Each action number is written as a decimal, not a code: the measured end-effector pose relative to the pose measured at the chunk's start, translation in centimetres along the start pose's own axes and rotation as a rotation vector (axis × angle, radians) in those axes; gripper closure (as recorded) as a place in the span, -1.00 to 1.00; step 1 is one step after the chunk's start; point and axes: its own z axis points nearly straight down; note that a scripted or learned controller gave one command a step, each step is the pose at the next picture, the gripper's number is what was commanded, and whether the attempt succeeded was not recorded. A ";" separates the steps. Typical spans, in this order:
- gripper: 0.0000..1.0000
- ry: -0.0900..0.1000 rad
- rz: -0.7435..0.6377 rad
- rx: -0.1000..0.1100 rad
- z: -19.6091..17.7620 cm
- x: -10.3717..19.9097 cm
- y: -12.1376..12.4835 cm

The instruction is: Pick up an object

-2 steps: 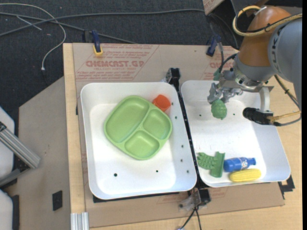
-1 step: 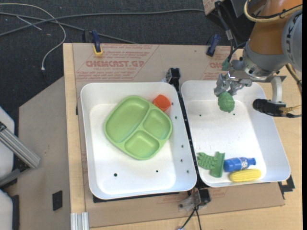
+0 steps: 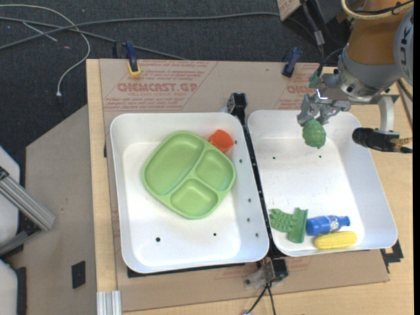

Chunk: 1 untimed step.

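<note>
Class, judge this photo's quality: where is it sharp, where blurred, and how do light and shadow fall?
Camera view: even, soft light; the green divided plate and blue bottle look sharp with faint shadows; the gripper and the green object at it look slightly blurred.

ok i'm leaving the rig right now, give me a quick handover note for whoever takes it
Gripper: over the far end of the right bin, shut on a small green round object that hangs below it, apparently off the floor.
Right bin, near end: green toy, blue bottle, yellow corn.
Left bin: green divided plate, orange object at its far edge.
Done: the pick looks made.
Left: confirm the grip holds.
</note>
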 end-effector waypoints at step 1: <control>1.00 0.002 -0.006 0.001 -0.7 5.6 0.3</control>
